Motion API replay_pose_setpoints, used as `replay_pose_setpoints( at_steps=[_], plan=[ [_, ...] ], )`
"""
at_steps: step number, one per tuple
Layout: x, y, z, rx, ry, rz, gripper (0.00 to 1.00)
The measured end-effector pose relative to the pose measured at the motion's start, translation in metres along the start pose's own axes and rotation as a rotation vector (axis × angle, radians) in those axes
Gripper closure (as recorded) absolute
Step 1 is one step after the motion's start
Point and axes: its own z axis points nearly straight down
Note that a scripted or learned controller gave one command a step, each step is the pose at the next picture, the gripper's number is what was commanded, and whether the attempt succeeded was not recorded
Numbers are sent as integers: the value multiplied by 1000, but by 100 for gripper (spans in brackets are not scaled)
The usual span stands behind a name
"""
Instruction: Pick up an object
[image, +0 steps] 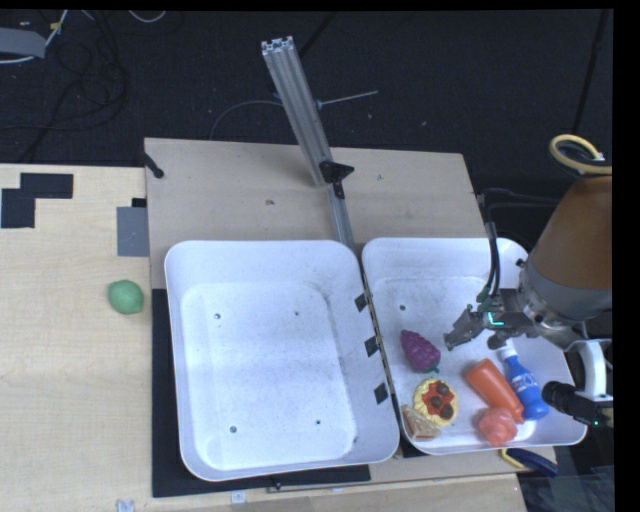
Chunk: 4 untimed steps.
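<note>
Purple toy (420, 350) nearest target, mid right bin (440, 262), w/ gripper (462, 331) just beside it on the right.
Fingers look spread apart, nothing btwn them. Best approach, imo: centre over purple toy, drop straight, close across its narrow width; avoid orange carrot-like toy (493, 385) & blue bottle (523, 381) nearby.
</note>
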Motion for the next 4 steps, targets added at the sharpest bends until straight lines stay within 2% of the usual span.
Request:
replay_pose_setpoints(
  at_steps=[1, 2, 3, 4],
  plan=[
    [0, 0, 0, 0, 0, 0, 0],
    [-1, -10, 49, 4, 0, 0, 0],
    [-4, -8, 111, 5, 1, 0, 0],
    [-5, -8, 114, -2, -1, 0, 0]
  ],
)
